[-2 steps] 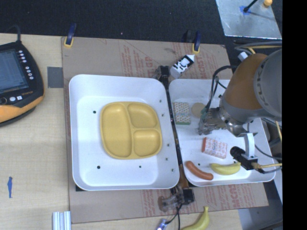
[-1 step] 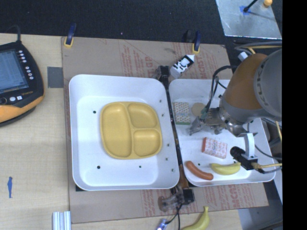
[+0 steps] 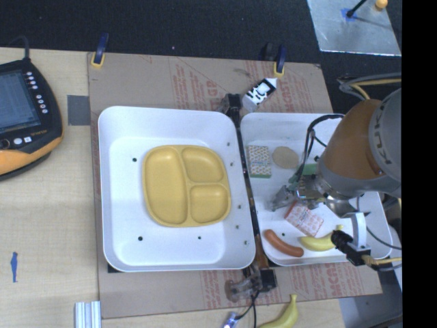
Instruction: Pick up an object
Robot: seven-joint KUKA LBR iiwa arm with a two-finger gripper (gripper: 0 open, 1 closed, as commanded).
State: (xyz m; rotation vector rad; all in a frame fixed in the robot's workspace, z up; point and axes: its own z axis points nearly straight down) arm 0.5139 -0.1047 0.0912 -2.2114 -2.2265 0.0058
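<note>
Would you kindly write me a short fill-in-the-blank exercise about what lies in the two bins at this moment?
1. The yellow divided plate lies in the ____ bin as the camera sees it.
2. That plate has ____ compartments.
3. In the right bin, the banana lies beside a ____, near the front edge.
4. The gripper hangs over the ____ bin.

Missing words: left; three; hot dog sausage; right

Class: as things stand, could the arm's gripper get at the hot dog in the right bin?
Probably yes. The hot dog lies uncovered near the right bin's front edge, apart from the banana, and the gripper hangs just behind it.
</note>
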